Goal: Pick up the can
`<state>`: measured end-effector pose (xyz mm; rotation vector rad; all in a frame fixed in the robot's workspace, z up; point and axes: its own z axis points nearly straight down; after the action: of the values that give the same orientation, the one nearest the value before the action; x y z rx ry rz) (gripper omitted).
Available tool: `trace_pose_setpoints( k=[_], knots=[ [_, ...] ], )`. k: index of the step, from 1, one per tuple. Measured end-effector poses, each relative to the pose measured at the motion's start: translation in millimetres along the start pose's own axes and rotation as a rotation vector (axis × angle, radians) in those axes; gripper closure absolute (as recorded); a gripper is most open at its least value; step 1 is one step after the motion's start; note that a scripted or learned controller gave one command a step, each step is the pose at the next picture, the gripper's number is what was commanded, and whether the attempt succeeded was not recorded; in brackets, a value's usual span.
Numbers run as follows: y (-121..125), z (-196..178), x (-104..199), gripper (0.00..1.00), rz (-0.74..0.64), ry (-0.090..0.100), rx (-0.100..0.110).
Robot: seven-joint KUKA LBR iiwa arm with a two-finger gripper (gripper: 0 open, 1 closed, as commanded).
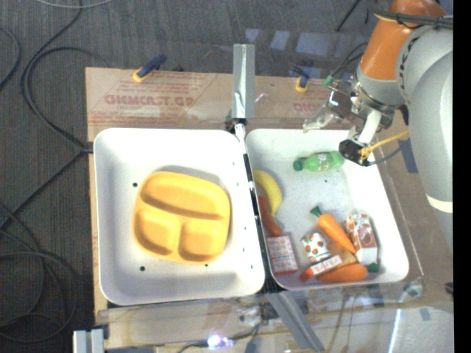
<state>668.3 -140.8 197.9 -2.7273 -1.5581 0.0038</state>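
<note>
The can [315,245] is small, with a red and white label. It sits near the front of the right bin [383,190], between a red packet [280,254] and a carrot [335,232]. My gripper [331,139] hangs over the far right corner of that bin, well behind the can and just above a green bottle [321,162]. Its two fingers are spread apart, open, with nothing between them.
The right bin also holds a banana [268,190], a second carrot [343,273] at the front wall, and a small carton [363,238]. In the left bin [110,219] lies a yellow compartment tray [182,215]. A metal divider [242,87] stands behind the bins.
</note>
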Motion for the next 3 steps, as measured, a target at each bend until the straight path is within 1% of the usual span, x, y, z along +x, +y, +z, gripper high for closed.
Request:
trace_pose_setpoints(
  k=[1, 2, 3],
  knots=[
    [-82, 70, -25, 0.00, 0.241, -0.001, 0.004],
    [-13, 109, -17, 0.00, 0.222, 0.004, -0.006],
    [12, 86, -30, 0.00, 0.091, 0.003, 0.012]
  ],
)
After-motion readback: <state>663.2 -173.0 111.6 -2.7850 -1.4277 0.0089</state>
